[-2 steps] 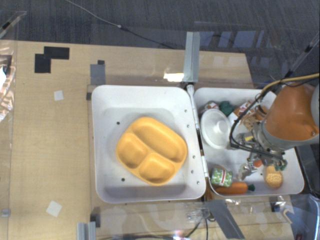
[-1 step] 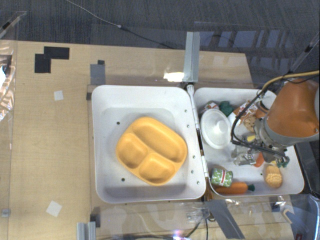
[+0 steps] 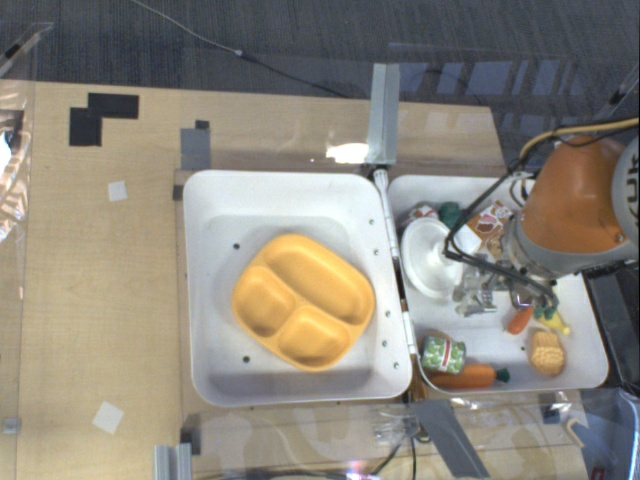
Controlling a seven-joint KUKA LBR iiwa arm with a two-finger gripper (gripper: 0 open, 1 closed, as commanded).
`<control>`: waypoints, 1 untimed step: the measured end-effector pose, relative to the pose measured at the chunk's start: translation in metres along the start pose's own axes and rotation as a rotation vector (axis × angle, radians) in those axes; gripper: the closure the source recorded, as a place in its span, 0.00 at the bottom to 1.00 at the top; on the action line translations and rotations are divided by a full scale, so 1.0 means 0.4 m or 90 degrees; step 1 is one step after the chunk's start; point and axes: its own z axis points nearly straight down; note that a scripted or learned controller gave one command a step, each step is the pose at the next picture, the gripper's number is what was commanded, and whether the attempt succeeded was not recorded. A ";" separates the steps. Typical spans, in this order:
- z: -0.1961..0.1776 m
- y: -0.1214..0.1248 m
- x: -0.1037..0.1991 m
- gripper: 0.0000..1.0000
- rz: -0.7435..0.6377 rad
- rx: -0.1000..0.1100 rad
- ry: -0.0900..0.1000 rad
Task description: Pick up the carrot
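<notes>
Lying in the right bin, the carrot; gripper finger state unclear.

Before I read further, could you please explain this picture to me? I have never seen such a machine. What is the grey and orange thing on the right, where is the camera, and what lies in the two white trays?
The picture comes from one fixed camera above a wooden bench, looking down at a slant. The grey and orange shape is a robot arm that reaches in from the right. At its end is a metal gripper, the part meant to grasp things; here it hangs low over the right bin, and I cannot tell whether it holds anything.

The left bin holds a yellow divided plate. The right bin holds small toy foods: a carrot near its front edge, a green can just behind it, a white cup, a tan bread roll, and some other small pieces under the arm. The carrot is the thing to pick up; it lies in the bin, apart from the gripper.
</notes>
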 end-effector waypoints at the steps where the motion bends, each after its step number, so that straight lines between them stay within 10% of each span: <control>1: 0.057 0.039 0.102 1.00 0.053 0.003 -0.012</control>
